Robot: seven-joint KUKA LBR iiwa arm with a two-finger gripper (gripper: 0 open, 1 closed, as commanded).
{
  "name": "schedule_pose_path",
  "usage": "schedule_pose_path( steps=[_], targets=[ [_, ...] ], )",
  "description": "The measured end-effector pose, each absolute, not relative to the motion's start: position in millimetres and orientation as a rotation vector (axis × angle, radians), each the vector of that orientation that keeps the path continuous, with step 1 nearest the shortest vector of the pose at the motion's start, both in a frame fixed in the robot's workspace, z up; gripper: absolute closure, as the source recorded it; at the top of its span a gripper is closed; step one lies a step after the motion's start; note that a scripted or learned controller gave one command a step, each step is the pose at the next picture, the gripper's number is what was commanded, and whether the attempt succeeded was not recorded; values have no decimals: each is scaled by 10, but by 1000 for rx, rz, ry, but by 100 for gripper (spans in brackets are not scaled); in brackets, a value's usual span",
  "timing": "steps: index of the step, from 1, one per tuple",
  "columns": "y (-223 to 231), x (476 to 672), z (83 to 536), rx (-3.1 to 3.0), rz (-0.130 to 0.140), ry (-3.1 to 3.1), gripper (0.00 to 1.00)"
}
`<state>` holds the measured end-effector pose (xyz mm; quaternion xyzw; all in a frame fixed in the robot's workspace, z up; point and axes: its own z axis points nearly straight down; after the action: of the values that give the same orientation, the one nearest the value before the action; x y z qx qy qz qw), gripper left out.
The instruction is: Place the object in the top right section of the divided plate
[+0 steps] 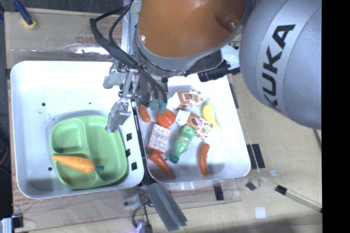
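Note:
A green divided plate (112, 156) lies in the left bin (38, 89), toward its front right. An orange toy carrot (74, 162) with a green stalk rests in the plate's long front section. The two rear sections hold nothing. My gripper (131, 106) hangs below the big orange-banded wrist, over the wall between the two bins. It is just above the plate's rear right corner. The wrist hides much of the gripper from this angle, and I see no object clearly in it.
The right bin (235, 161) holds several toys: an orange tomato (166, 117), a yellow banana (209, 112), a green bottle (181, 144), a red sausage (203, 158), snack packets (189, 99) and a red-white packet (159, 138). The arm's grey body (284, 46) looms over the right.

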<state>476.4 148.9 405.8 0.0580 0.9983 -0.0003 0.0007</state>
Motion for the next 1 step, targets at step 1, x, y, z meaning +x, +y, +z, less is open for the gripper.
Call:
schedule_pose_path(
  steps=[1],
  targets=[
    [2180,5057,4437,-621,1,3074,0]
  ],
)
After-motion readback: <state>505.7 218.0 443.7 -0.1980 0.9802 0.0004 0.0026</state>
